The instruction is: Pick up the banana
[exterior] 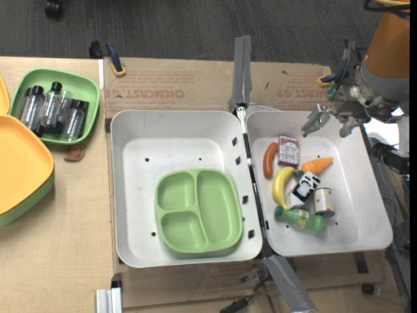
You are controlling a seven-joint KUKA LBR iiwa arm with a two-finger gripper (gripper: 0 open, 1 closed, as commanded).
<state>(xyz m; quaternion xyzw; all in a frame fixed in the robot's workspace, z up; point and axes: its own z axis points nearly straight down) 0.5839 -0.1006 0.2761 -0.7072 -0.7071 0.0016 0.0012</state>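
My gripper [331, 119] hangs released and empty over the right bin's [371, 175] far edge, since the banana [281, 185] lies ungrasped among clutter.

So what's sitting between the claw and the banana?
In the camera view, a small pink box lies between the gripper and the banana, with bare bin floor around it.

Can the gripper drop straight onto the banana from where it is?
Probably yes: the banana lies uncovered, the open gripper above and right. The hot dog and bottle crowd it.
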